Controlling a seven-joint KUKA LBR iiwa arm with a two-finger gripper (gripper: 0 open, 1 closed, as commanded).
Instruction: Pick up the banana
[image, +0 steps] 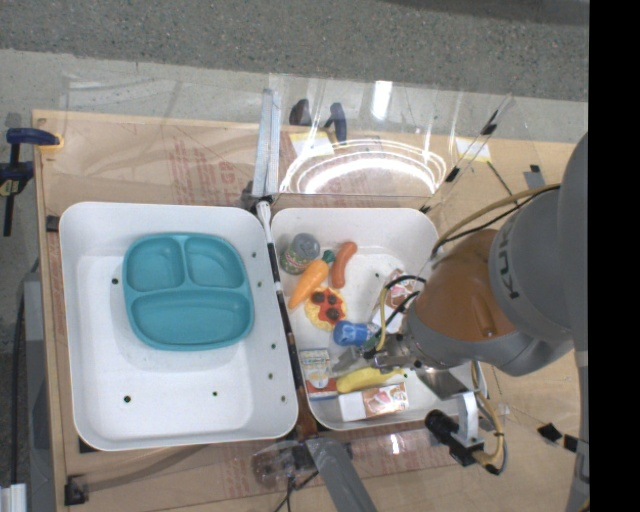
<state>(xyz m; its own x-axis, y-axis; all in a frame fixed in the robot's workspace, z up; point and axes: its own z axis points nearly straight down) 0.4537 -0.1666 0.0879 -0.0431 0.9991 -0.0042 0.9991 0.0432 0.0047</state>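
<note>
just below the claw lies the banana, so the reach looks nearly done; whether the claw is spread i cannot tell; next, descend and pinch.

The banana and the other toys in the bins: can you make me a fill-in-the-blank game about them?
1. The banana lies in the ____ bin in the camera view.
2. The divided plate in the other bin is colored ____.
3. The carrot is colored ____.
4. The arm has an ____ band above the wrist, near the banana.

Missing words: right; teal; orange; orange
</note>
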